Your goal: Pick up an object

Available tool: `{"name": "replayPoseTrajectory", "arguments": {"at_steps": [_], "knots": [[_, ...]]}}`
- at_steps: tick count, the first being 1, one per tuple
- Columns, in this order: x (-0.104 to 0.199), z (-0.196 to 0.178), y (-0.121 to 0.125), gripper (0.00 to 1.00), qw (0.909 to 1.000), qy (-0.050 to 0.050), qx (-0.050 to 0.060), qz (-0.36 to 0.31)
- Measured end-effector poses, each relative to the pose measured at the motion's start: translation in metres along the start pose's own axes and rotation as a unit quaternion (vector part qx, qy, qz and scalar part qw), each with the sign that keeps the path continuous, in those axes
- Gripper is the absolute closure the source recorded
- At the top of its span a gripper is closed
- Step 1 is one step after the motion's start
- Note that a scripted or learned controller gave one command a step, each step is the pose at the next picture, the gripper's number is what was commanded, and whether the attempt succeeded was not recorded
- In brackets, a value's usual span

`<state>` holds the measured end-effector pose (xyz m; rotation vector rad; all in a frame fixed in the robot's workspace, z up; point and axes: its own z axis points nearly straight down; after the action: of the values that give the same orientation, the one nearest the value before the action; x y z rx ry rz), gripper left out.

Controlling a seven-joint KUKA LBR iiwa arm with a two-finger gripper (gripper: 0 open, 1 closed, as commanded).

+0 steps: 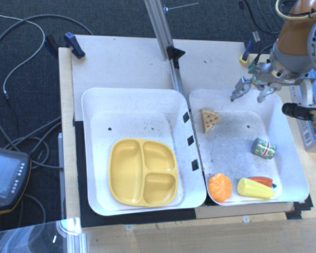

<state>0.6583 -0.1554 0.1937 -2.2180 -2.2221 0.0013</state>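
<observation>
Our hand [251,90] hangs over the far rim of the right bin [290,141], its two fingers spread apart with nothing between them. Nearest below it lies a pizza slice [210,119], alone on bare bin floor. Further toward the front sit a small green can [264,148], then an orange pumpkin [219,186] and a yellow block [254,188] with a red piece [262,181] touching it. The left bin [95,120] carries a yellow divided plate [144,171]. We judge the pizza slice the best target: we should centre over it, straddle its narrow width, and descend fully before closing.
</observation>
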Motion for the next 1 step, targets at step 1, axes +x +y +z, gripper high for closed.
{"name": "replayPoseTrajectory", "arguments": {"at_steps": [1], "knots": [[-0.0001, 0.0, 0.0, 0.0, 1.0, 0.0, 0.0, 0.0]]}}
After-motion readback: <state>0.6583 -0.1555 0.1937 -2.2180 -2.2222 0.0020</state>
